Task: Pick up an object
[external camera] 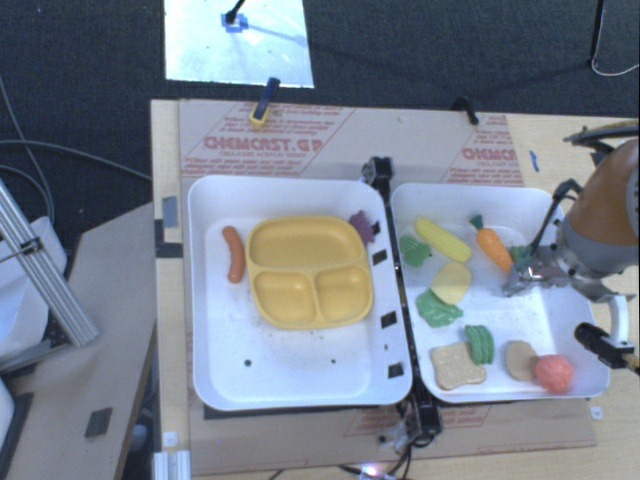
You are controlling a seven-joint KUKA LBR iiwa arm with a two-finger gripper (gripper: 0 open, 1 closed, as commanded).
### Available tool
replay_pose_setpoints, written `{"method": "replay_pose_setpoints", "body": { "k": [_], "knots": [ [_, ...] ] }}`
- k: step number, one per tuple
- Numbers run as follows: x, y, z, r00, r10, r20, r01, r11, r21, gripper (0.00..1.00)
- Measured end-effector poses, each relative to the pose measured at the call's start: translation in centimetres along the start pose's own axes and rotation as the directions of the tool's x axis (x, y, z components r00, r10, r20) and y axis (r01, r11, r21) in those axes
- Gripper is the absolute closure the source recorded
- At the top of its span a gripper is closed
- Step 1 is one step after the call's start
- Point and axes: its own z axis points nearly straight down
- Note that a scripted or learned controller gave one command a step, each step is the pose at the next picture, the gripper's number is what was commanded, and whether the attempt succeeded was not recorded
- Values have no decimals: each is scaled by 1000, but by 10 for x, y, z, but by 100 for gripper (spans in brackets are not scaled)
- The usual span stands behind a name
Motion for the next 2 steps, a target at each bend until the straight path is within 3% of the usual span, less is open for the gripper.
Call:
{"method": "replay_pose_setpoints", "body": {
  "k": [1,2],
  "knots": [
    [-1,-3,1,1000,3,-1,-3,1000,5,0],
    [-2,26,-62,1000,1,1,-1,1000,-1,0]
  ]
}}
